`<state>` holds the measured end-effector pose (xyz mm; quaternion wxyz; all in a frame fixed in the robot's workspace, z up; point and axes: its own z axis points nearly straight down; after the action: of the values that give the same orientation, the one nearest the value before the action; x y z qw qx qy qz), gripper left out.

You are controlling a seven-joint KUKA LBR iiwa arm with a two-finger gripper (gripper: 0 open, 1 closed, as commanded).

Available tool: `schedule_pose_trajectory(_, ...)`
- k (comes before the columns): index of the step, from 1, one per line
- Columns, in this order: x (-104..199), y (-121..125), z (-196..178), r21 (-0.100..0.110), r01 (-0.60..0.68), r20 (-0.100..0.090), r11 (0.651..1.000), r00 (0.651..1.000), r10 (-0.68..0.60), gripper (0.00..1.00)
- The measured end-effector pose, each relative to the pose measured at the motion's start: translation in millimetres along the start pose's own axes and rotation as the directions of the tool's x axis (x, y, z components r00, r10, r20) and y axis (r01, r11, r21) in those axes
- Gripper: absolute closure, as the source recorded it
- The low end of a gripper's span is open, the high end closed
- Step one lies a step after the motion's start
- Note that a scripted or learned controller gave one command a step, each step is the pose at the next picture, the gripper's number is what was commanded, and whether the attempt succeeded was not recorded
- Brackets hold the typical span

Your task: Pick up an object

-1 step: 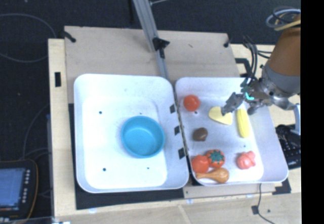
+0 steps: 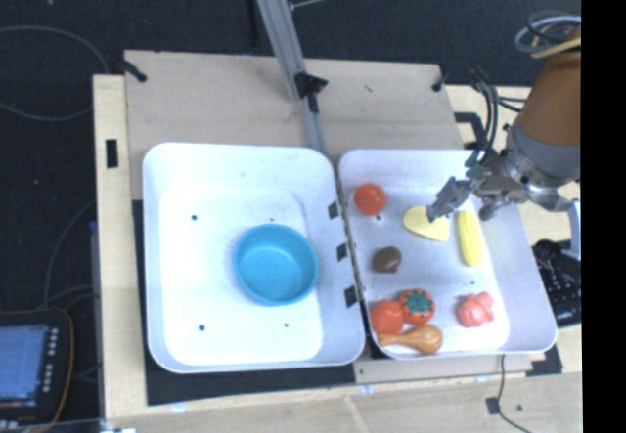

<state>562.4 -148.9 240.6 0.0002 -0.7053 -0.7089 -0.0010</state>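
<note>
Grey arm | claw point(image 2: 452, 201) low in right bin point(image 2: 514, 324) | at pale-yellow piece point(image 2: 426, 224) | finger spread: cannot tell

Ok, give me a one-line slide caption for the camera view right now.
Claw poised over pale yellow heart-shaped piece in right white bin of toy food; round blue bowl in left white bin.

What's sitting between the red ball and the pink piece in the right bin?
In the camera view, the brown ball lies roughly midway between the red ball and the pink piece; otherwise bare right bin floor.
</note>
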Motion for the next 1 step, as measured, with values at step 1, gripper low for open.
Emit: schedule_pose_trajectory(1,5.2,5.1,58.7,0.005,-0.003,0.004,1.0,1.0,0.003,0.0)
